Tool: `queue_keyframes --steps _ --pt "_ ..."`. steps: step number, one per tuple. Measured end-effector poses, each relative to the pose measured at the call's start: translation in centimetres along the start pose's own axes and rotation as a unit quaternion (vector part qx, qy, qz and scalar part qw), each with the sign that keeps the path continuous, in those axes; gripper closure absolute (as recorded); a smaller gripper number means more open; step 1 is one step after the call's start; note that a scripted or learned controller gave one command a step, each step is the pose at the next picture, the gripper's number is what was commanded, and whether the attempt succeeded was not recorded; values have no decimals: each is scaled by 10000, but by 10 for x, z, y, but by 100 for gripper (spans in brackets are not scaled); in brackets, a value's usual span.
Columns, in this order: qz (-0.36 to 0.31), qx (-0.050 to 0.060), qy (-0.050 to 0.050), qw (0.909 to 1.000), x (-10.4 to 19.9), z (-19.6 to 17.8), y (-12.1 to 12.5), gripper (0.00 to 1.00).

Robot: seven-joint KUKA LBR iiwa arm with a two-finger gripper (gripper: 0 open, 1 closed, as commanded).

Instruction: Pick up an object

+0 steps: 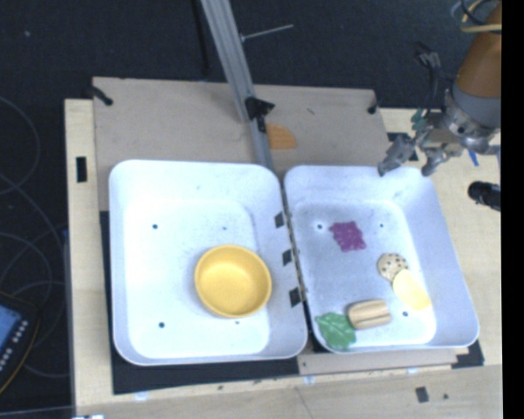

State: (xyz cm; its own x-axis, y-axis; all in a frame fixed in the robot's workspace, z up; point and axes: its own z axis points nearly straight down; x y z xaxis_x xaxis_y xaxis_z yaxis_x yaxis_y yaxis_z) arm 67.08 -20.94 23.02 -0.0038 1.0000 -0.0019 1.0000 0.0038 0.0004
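Right bin [437,234] far rim: fingers [393,160] spread, empty.

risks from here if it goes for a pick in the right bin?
1. The cookie, yellow piece, bread roll and green piece sit close together; a grasp may catch two.
2. They lie near the right bin wall, so fingers may hit it.
3. The purple piece looks flat, so hard to grip.

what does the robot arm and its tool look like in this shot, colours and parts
The arm enters at the right edge: an orange band sits above a grey wrist section, with a pale ring-shaped part at the very top. Below the wrist, the tool is a cluster of grey metal parts with two dark-tipped fingers. Thin dark cables run beside the wrist, and a small blue detail shows at its right side.
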Motion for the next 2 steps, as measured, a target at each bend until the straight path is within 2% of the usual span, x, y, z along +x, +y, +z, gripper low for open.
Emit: queue_keyframes --steps 1,2 --pt "-1 5 -12 10000 -1 0 0 0" --pt "21 19 -9 10000 -6 45 -8 0"
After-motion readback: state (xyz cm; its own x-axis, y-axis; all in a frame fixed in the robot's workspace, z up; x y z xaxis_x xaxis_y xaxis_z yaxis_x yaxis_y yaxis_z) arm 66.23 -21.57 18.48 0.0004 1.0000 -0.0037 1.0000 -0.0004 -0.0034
